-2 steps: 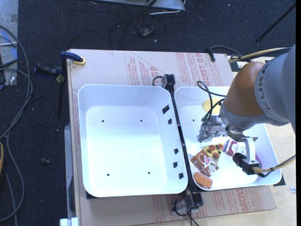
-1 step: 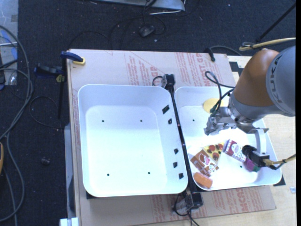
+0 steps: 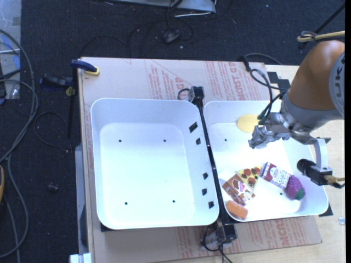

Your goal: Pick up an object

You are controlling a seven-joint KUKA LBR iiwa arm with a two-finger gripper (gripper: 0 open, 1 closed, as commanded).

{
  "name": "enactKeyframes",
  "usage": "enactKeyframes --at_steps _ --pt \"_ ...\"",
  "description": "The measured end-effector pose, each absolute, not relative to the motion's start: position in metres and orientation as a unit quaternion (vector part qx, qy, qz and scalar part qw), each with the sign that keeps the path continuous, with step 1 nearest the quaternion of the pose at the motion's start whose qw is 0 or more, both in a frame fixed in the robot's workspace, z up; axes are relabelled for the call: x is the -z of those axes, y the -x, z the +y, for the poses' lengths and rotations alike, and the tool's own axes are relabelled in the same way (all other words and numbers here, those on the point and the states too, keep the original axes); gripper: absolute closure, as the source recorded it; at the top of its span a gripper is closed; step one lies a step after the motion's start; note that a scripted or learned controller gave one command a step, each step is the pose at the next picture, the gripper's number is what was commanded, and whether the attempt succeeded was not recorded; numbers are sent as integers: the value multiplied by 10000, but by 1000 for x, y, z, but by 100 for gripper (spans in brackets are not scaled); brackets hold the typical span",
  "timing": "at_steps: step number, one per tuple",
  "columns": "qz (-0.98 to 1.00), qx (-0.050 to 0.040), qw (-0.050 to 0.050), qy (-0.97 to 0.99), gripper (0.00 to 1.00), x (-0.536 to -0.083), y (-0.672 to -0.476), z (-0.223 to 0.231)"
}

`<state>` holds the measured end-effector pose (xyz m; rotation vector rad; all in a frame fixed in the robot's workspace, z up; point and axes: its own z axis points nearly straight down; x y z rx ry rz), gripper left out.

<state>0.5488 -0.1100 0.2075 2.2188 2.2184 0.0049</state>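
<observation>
Several toys lie in the right bin (image 3: 219, 114): a yellow disc (image 3: 245, 123), a pizza slice (image 3: 244, 181), purple grapes (image 3: 294, 186). The jaws (image 3: 260, 138) hover beside the disc, probably aiming at it. I cannot tell their state.

The bench (image 3: 142, 75) is topped with a tan board printed with red lettering, standing on a dark carpeted floor (image 3: 55, 15) strewn with cables. Two shallow white bins rest directly on it, side by side and touching along a black divider strip: the left bin (image 3: 96, 147) and the right bin (image 3: 219, 111). A blue and yellow clamp (image 3: 85, 66) grips the bench's far left corner. Bare board shows along the far and near edges.
</observation>
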Motion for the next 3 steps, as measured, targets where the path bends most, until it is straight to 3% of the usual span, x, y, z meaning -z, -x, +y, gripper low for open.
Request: enactKeyframes --at_steps 1,3 --pt "7071 -3 4 -7071 100 -221 -549 -110" --pt "7085 0 -7 -7057 100 -216 -570 -7"
